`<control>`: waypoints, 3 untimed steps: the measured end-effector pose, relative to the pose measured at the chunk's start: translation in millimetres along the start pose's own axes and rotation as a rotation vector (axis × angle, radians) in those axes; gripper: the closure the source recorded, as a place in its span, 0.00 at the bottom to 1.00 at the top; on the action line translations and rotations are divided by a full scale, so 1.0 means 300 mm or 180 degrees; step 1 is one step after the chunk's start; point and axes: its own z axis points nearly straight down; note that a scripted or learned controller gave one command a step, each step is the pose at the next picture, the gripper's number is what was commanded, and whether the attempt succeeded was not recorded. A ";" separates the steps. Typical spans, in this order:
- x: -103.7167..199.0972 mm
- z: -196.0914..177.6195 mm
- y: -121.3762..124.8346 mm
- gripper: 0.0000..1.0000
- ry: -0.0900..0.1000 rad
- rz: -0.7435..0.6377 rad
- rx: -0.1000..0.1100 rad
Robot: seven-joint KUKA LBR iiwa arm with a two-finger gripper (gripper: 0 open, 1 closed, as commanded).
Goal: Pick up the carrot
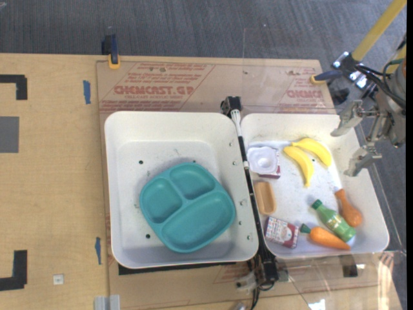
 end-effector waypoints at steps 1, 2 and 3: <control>-0.146 0.289 0.072 0.00 0.0066 -0.1025 -0.0033; 0.072 0.559 0.000 0.00 0.0063 -0.1632 -0.0036; -0.165 0.699 0.081 0.00 0.0033 -0.1076 -0.0017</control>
